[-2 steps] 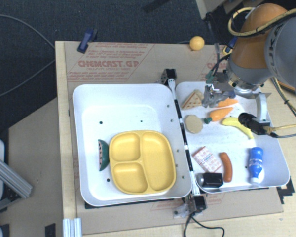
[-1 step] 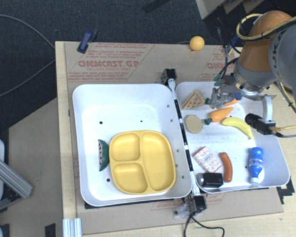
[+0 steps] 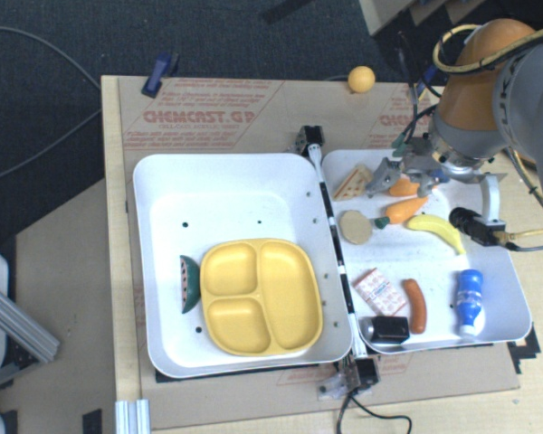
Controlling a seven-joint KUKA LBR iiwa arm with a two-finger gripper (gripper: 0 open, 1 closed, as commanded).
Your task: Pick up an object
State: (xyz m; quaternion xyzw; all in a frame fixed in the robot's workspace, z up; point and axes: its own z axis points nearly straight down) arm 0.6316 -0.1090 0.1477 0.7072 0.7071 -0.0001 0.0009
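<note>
Gripper (image 3: 404, 172) sits low over the far part of the right bin (image 3: 516, 287), fingers splayed w/ an orange item right btwn them, but can't tell if it's clamped or loose. Toy carrot (image 3: 405, 210) lies just below the gripper tips, nearly touching; banana (image 3: 437, 231) just beyond that, toward the near-right. Cracker-like wedge (image 3: 350, 183) is just left of the gripper, round tan disc (image 3: 355, 227) down-left of it. Further toward the near edge: red-patterned packet (image 3: 375, 288), sausage (image 3: 415, 304), blue bottle (image 3: 469, 301), and a black block (image 3: 389, 329) at the bin's near-left corner. Well left of the gripper, the left bin (image 3: 163, 197) holds a yellow 3-compartment tray (image 3: 258, 295) w/ a watermelon slice (image 3: 188, 283) touching its left side. Orange ball (image 3: 361, 79) rests on the bench up-left of the gripper, outside both bins.
</note>
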